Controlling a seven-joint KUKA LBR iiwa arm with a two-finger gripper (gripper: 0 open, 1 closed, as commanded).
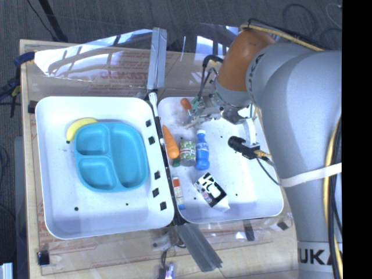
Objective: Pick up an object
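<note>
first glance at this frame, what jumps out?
The big grey arm with its orange band fills the right side, its gripper down at the far end of the right bin. In the left bin a bright blue divided tray lies partly over a yellow banana. The right bin holds clutter: an orange carrot, a blue bottle, a black-and-white box.

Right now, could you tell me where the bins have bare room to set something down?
Left bin: bare floor below the blue tray. Right bin: bare between the box and right wall. Crowded around the carrot and blue bottle.
</note>
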